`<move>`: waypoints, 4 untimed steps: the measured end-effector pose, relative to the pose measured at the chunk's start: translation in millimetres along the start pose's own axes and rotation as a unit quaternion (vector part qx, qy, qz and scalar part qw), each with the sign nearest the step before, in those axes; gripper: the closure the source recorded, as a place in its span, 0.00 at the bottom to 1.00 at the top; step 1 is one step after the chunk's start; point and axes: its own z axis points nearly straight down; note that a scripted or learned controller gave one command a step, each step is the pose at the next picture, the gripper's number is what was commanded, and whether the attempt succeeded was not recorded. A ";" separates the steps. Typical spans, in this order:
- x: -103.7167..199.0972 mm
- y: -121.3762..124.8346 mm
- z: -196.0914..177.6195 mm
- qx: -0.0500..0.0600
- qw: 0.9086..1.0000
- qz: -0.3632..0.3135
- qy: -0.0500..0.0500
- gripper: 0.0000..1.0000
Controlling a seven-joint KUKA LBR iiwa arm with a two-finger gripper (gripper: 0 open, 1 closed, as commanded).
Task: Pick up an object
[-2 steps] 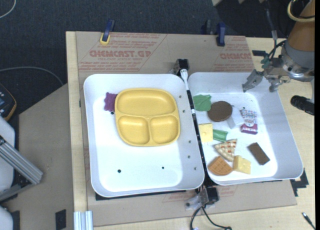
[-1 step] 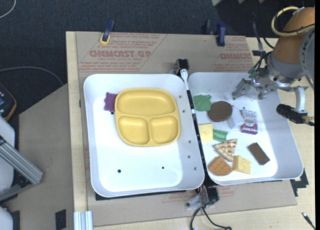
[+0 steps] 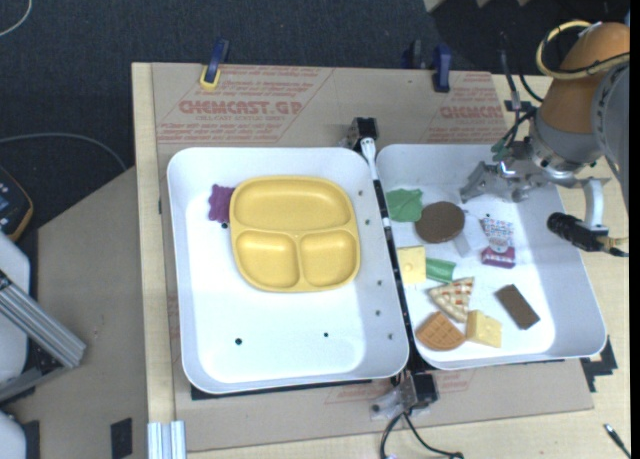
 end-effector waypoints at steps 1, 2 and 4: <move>-0.2 1.4 -12.8 -0.002 1.000 -0.001 -0.001 1.00; 1.9 6.9 -77.5 -0.007 1.000 0.000 -0.002 1.00; 1.0 19.2 -142.2 -0.004 1.000 0.000 -0.002 1.00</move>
